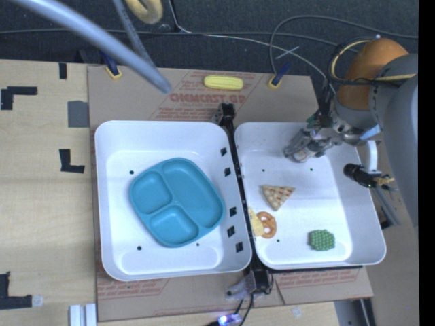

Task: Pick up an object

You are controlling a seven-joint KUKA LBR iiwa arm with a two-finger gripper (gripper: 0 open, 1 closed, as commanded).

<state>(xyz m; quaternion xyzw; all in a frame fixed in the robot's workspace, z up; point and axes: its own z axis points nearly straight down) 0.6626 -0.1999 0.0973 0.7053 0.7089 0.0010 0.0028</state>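
Note:
The right bin (pixel 353 246) holds a tan wedge-shaped waffle piece (pixel 278 195), a small pretzel (pixel 264 225) at its left wall, and a green knobbly ball (pixel 321 240) near the front right. My gripper (pixel 302 149) hangs low over the bin's back right part, pointing left, well behind the waffle piece. Nothing shows between its tips.
The left bin (pixel 112 141) holds a blue three-compartment plate (pixel 177 201). A yellow banana-like object (pixel 223 83) lies on the cardboard behind the bins. Cables run over the back, and a grey pole crosses the top left.

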